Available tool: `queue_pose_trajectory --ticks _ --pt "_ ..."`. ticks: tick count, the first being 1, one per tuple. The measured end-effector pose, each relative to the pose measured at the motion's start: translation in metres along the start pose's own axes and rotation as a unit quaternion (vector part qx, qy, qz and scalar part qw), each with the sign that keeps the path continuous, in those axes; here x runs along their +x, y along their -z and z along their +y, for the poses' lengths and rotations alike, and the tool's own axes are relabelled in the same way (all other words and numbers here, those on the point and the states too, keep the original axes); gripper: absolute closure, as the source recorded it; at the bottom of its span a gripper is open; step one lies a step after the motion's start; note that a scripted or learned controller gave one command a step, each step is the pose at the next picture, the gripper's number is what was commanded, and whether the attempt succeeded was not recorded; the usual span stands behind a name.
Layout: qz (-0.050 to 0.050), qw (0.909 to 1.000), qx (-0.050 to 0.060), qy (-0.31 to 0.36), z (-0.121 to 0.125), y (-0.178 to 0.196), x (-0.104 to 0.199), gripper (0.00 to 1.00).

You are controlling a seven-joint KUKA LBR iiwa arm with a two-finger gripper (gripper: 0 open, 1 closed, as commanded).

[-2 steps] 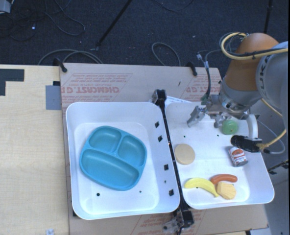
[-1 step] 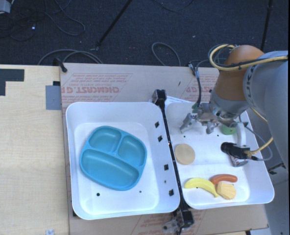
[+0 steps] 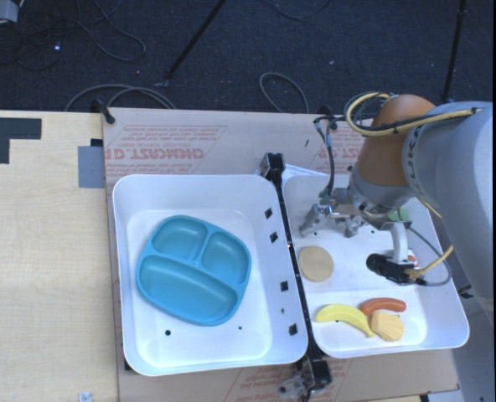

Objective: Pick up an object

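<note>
- the tool (image 3: 342,216) hangs over the right bin (image 3: 449,329); how far it is open cannot be told.
- a tan disc (image 3: 316,264) lies just below it (banana (image 3: 344,316) farther down).

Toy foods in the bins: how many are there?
4, all in the right bin: a tan round cookie, banana, sausage, corn. The arm may hide more.

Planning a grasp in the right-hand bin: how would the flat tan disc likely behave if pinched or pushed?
The tan disc lies flat on the right bin floor, so it probably slides rather than rolls when pushed. It looks thin, so a pinch from above may find little edge to catch. It seems stiff and light, though its material is unclear.
</note>
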State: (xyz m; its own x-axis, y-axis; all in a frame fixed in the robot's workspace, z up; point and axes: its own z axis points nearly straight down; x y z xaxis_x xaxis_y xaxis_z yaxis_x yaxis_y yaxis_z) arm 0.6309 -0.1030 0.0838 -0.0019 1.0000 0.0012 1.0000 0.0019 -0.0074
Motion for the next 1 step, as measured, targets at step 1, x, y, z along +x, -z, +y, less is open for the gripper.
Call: queue_pose_trajectory --ticks 1 --pt "-0.001 1.0 0.001 0.0 0.0 0.0083 -0.0018 1.0"
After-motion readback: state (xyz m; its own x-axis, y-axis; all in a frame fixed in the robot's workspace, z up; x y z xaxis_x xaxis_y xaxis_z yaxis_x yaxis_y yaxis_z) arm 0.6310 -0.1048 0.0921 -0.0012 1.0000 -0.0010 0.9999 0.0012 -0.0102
